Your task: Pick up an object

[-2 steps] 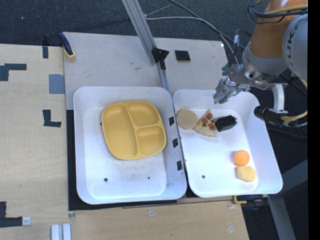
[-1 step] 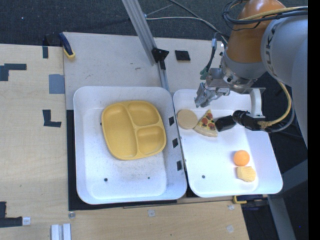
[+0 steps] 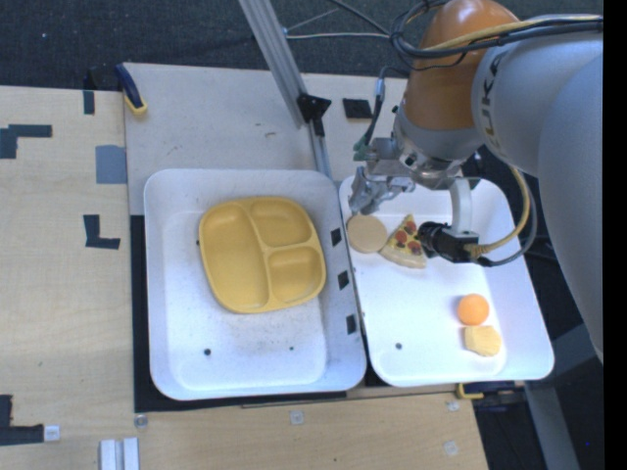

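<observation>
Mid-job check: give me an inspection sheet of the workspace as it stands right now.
Surface: two white bins side by side, left bin, right bin.
Job's things: in the right bin, tan round disc, pizza slice toy, orange ball, yellow chunk.
Clutter: yellow compartment plate in the left bin.
Grippers: gripper just above the disc; nothing seen held.
Cables: black cables looped at the wrist.
Surroundings: metal pole, tape marks on the bench.
</observation>
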Robot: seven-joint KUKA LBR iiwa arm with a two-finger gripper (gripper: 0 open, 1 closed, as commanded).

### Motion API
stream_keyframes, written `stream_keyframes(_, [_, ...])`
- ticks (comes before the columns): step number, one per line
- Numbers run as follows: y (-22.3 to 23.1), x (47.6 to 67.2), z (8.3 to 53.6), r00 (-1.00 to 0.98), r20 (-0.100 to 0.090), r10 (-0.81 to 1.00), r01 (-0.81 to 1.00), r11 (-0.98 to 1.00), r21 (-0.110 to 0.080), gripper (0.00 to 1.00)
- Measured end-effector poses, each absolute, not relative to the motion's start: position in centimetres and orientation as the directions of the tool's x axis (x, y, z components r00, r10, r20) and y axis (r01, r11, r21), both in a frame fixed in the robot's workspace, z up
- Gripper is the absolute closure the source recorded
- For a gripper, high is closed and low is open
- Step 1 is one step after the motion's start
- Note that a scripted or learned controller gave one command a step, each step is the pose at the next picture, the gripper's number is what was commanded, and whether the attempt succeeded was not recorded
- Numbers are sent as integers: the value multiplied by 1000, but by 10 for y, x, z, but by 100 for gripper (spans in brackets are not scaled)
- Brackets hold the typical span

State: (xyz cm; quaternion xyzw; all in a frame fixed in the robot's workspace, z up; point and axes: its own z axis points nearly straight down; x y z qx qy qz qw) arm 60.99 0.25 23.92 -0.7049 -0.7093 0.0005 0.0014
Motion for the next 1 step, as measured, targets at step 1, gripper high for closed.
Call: stream_keyframes(1, [58, 617, 244, -7, 2, 1000, 1000, 7, -1, 100])
